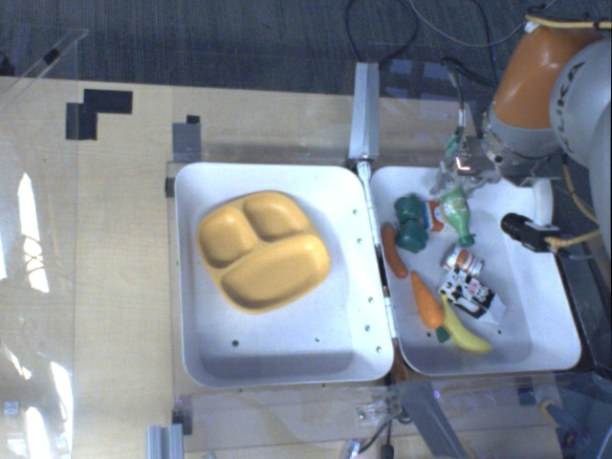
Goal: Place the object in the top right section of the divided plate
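A yellow divided plate [263, 251] lies in the left bin [191, 285], with two small sections at the top and one large section below. Its top right section [279, 213] holds nothing. My gripper [464, 172] hangs over the back of the right bin [545, 304], just above a light green bottle [457, 215] that lies there. I cannot make out whether the gripper touches the bottle. A dark green toy [411, 223] sits directly left of the bottle.
The right bin also holds a red sausage [393, 251], a carrot [428, 300], a banana [465, 334], a small can [460, 259] and a black-and-white box [469, 295]. A metal divider [364, 122] runs between the bins.
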`<state>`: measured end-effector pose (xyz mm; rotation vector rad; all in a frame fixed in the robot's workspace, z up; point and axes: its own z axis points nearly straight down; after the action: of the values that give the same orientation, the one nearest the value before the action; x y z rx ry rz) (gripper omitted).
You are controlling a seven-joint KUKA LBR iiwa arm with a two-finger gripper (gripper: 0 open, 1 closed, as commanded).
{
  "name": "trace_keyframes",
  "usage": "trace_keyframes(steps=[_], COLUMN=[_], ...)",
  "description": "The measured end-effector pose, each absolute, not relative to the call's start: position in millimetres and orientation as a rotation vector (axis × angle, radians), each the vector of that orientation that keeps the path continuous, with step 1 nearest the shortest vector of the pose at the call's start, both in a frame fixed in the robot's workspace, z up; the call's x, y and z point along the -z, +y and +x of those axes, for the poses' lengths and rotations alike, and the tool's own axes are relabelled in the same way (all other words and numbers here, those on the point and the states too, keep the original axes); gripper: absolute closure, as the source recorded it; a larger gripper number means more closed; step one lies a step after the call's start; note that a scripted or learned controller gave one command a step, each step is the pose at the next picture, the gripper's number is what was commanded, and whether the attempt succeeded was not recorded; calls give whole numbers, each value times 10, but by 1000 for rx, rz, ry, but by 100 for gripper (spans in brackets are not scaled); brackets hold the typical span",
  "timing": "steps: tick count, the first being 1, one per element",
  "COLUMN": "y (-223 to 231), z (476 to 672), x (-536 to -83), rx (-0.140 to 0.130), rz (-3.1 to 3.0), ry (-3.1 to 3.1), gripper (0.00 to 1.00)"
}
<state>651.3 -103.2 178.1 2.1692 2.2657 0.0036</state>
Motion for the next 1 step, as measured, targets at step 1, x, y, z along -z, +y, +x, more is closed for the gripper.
trace_keyframes(steps=[1], y=[-41], z=[6258], x=[-2359], rx=[-5], rz=[2340], ry=[2094], gripper=[100])
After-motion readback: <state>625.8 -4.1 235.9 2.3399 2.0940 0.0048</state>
